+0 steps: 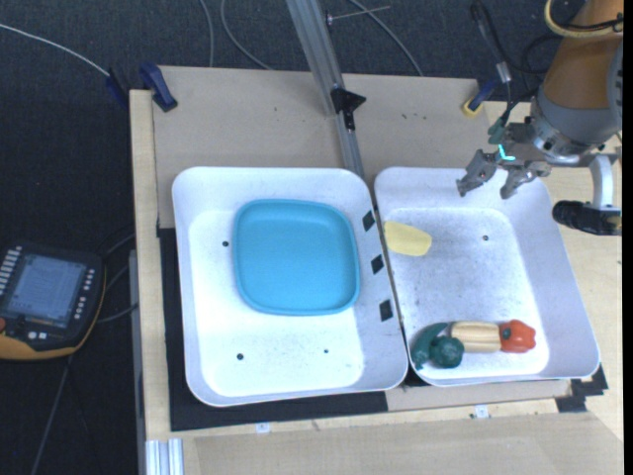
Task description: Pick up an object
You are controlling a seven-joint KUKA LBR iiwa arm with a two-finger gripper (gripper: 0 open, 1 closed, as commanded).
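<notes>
While the pincer [495, 176] hangs spread and empty over the right bin's [559, 255] far edge, every toy, including the yellow piece [407, 238], remains unpicked.

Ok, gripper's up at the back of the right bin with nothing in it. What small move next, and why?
Probably bring the gripper forward and left over the yellow piece, then lower. Its fingers are spread and hold nothing, above the right bin's far rim, and that piece lies alone and nearest.
</notes>
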